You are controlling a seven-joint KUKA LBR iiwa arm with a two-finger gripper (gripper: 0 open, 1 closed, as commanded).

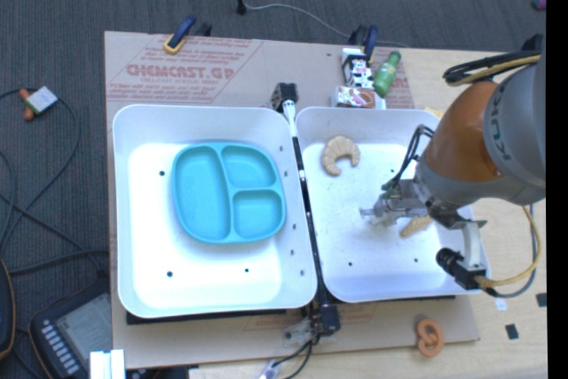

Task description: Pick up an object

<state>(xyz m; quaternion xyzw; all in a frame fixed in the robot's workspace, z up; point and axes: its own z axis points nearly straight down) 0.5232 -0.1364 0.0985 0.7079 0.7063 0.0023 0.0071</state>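
In the right bin [355,275] a tan croissant [340,154] lies near the far left corner. A small yellowish piece [415,227] rests by the right wall. My gripper [383,213] is low over the bin floor, just left of that yellowish piece and well in front of the croissant. Its metal tips point left, and nothing shows between them. The arm's orange band [461,142] hangs over the bin's right side.
The left bin [142,280] holds a blue divided plate [229,192]. Beyond the bins stand a green bottle [385,74], a small box [356,93] and clamps. An orange pretzel shape [429,337] lies on the board in front of the right bin.
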